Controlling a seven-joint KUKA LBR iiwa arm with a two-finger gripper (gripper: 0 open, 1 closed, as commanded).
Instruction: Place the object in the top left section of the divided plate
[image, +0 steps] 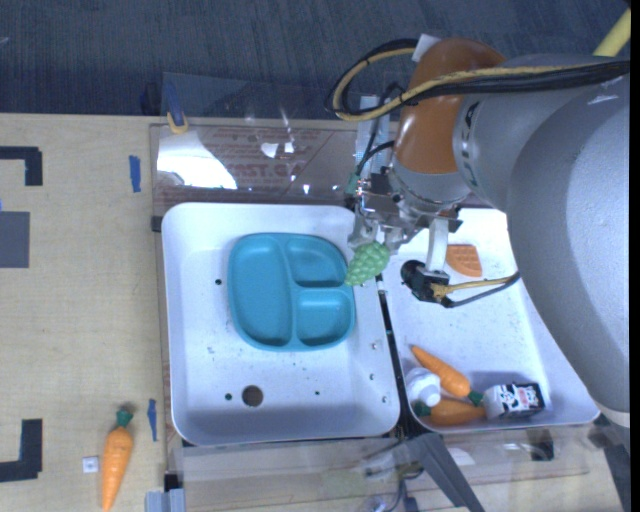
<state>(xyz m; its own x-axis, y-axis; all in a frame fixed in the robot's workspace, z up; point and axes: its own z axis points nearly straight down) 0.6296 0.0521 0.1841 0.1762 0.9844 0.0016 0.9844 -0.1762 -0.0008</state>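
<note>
A blue divided plate lies in the left white bin. It has one long section on the left and two smaller ones on the right. My gripper hangs over the plate's upper right corner, near the wall between the bins. A bumpy green object sits between its fingers, so the gripper is shut on it. The green object hovers at the plate's right rim, beside the upper right section.
The right bin holds an orange slice-like piece, two carrots, a small white bottle and a black-and-white carton. Another carrot lies on the bench, left of the bins. A dark spot marks the left bin's floor.
</note>
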